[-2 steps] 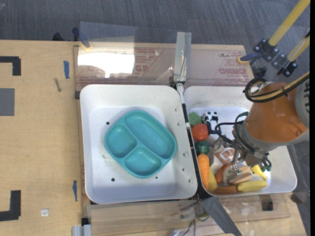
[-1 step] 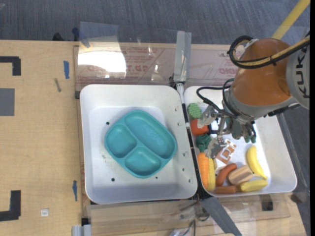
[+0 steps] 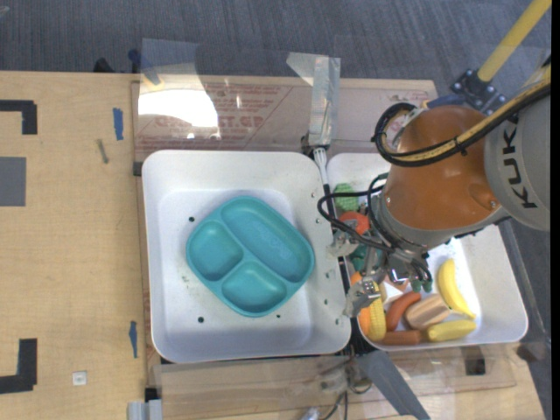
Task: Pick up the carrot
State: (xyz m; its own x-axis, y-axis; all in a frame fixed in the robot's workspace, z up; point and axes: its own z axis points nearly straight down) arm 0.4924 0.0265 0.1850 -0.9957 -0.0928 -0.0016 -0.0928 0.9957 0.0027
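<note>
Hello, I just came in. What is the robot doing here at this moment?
The arm reaches in from the right and hangs low over the right bin, which holds a pile of toy food: a banana, a hot dog, corn and other pieces. Its gripper sits at the left side of that pile. Whether it has the carrot cannot be told. The left bin holds a teal plate.

One fixed camera looked down from above the bench at a slant, far enough back to take in both bins. The left bin (image 3: 166, 261) sat near mid-frame, and the arm (image 3: 446, 178) came in from its right.
</note>
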